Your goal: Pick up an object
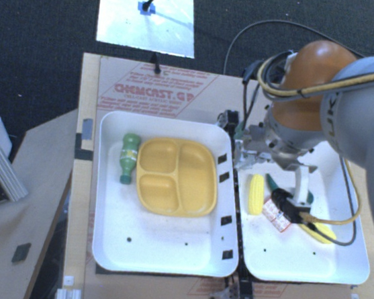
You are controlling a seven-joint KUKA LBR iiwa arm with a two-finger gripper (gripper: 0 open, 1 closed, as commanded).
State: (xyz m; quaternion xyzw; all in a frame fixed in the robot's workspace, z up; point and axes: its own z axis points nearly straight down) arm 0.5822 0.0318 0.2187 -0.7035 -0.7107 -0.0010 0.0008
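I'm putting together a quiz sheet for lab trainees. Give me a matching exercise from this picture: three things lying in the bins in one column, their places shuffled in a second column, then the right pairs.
Things
1. green bottle
2. yellow divided plate
3. corn cob

Places
A. in the view's right bin, close to the wall it shares with the other bin
B. in the middle of the view's left bin
C. in the left bin, lying between the plate and that bin's left wall

Pairs: 1-C, 2-B, 3-A.
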